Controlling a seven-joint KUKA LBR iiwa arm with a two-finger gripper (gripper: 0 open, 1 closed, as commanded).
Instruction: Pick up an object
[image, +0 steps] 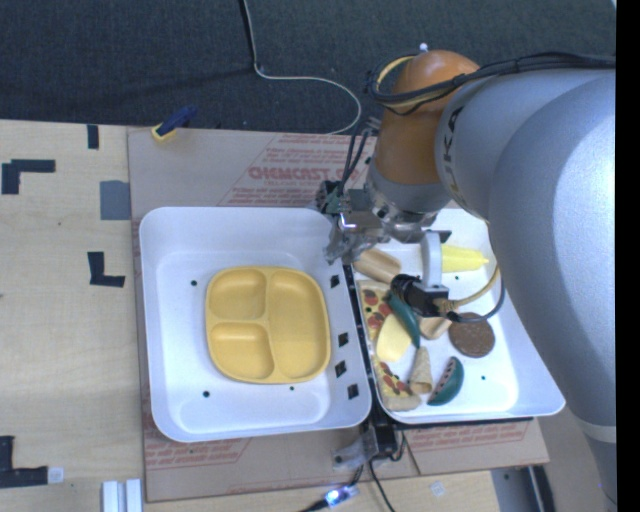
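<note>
My gripper (345, 240) hangs over the inner edge of the right bin (520, 385), close to the divider between the two bins. Just beside it to the right lies a tan bread roll (378, 265). Below that are a pizza slice (377, 308), a dark green pepper-like piece (406, 320) and a pale yellow wedge (395, 343). A yellow piece (466, 260) lies at the back, partly behind the wrist. A brown round cookie (472, 338) and a green slice (445, 383) are further right. The arm hides the bin's back right.
The left bin (170, 300) holds a yellow divided plate (268, 324) in its middle. A tan triangular piece (421, 370) lies near the right bin's front. Both bins rest on cardboard (230, 170). A small yellow and blue thing (173, 122) lies at the back left.
</note>
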